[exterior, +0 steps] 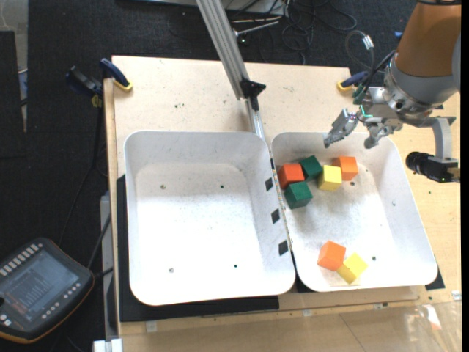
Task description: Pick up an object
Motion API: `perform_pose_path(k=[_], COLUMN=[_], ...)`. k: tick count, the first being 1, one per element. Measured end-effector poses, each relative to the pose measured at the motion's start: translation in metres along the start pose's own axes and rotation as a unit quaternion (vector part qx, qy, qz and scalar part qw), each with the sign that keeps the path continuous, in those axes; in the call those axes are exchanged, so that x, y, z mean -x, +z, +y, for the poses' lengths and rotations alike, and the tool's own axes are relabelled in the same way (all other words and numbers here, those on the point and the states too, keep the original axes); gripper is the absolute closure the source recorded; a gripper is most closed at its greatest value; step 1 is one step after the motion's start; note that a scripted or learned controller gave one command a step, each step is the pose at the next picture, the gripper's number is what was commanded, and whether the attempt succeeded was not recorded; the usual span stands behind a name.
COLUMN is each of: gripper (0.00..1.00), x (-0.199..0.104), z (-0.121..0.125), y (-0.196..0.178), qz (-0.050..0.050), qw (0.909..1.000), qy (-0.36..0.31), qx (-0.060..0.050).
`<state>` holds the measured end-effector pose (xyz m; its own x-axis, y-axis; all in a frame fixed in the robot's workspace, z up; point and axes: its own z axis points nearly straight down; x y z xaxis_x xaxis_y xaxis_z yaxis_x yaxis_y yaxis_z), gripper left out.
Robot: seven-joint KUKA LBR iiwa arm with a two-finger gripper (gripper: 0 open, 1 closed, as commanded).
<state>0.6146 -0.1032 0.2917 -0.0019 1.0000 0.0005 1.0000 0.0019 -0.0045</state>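
Blocks in right bin (410, 218): orange cube (348, 167) beside yellow cube (330, 177), small, matte. Claw (357, 133) above the bin's far rim, spread open, holding nothing.

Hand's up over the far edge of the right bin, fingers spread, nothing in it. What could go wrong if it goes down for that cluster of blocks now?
1. The blocks are packed tight: the orange block, two green blocks and a yellow block touch, so a finger may land on one and scatter them.
2. The hand hovers near the right bin's far wall and could clip it.
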Motion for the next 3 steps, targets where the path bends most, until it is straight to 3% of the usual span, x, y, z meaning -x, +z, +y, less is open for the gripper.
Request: perform_pose_path(k=[1, 3], gripper=[0.0, 0.0], x=[0.0, 0.013], z=[0.001, -0.004], y=[-0.003, 0.118], qz=[-0.001, 0.0], qw=[1.0, 1.0], qy=[0.0, 0.002], qx=[0.002, -0.001])
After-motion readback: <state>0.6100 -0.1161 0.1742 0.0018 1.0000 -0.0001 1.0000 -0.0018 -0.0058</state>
